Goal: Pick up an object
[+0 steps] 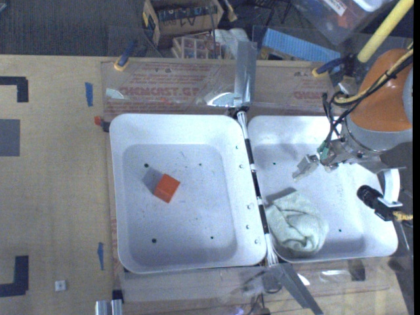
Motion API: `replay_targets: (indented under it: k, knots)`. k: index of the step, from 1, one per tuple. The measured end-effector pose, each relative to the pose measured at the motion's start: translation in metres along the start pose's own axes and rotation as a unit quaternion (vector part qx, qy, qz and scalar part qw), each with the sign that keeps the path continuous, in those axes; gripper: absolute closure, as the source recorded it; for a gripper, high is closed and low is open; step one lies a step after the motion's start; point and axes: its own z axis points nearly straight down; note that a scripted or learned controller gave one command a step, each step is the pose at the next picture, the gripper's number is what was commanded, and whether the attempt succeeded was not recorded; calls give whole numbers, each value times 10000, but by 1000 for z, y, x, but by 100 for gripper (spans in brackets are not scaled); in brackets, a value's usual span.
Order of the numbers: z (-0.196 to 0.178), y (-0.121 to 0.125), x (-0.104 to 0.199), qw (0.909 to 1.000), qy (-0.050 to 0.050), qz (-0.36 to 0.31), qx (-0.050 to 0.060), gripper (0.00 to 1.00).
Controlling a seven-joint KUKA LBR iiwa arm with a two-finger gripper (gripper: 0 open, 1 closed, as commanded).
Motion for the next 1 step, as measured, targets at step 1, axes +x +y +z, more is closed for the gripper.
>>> replay_targets:
  k: [1]
  knots:
    - [27,-72,30,9978,-3,-660,-4,0]
